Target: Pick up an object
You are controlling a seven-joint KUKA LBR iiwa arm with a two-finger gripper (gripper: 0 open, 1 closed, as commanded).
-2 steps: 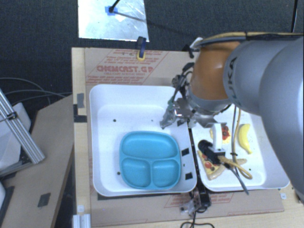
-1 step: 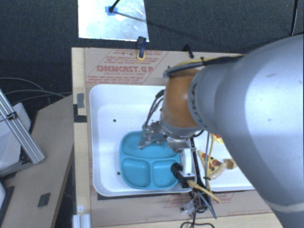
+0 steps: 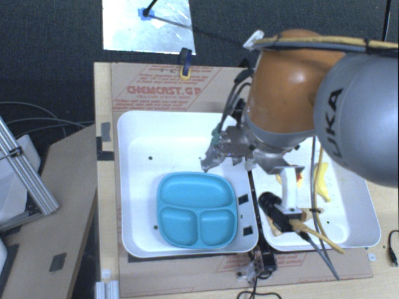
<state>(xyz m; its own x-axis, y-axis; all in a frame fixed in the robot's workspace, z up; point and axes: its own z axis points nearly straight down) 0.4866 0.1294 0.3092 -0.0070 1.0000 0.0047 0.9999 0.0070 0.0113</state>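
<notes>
A light blue plate (image 3: 196, 210) with three compartments lies flat in the front half of the left bin (image 3: 134, 167). My gripper (image 3: 212, 156) hangs over the left bin's right side, just beyond the plate's far edge, and nothing shows in its grasp. In the right bin (image 3: 366, 224) a long yellow object (image 3: 322, 180) lies partly under the arm, and a small orange-red bit (image 3: 300, 178) sits beside it. The big grey and orange wrist hides much of the right bin.
Both bins rest on a cardboard sheet (image 3: 162, 89) with red lettering. A blue and yellow clamp (image 3: 185, 64) sits at its far edge and a shiny foil sheet (image 3: 146, 17) lies behind. An aluminium frame (image 3: 22, 176) stands at the far left.
</notes>
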